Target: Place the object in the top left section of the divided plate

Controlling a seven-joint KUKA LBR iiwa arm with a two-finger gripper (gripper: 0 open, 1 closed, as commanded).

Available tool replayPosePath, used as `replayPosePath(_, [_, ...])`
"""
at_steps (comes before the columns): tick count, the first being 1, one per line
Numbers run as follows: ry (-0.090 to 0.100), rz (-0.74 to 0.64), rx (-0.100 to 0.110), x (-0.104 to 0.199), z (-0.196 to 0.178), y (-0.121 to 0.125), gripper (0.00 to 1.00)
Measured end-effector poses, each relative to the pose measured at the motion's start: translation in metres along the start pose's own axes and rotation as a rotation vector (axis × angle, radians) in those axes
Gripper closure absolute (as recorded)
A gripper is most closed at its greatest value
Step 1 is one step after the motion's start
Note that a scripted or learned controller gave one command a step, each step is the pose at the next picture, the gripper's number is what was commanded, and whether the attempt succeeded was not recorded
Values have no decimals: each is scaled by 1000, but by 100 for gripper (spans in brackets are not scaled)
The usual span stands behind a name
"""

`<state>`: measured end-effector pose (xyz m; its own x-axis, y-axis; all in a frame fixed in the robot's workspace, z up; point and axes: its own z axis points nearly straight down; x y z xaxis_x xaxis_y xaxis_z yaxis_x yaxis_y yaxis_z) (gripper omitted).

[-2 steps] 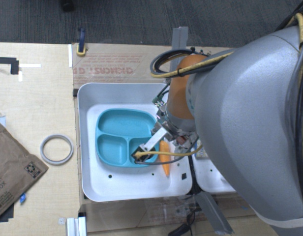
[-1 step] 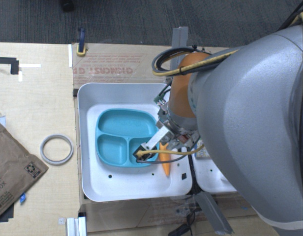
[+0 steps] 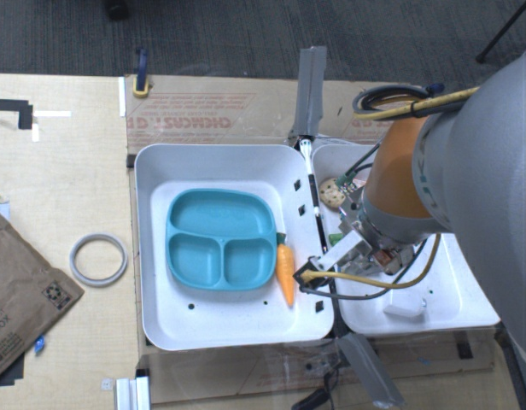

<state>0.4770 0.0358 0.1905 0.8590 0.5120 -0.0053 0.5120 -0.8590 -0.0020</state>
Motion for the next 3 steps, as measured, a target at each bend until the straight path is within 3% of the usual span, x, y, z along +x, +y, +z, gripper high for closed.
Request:
replayPosePath(1, [2,247,-1,-17,0,30,100])
replayPosePath(2, [0,334,0,15,0,87,100])
replayPosePath(3, [-5,330,1,14,-8,87,100])
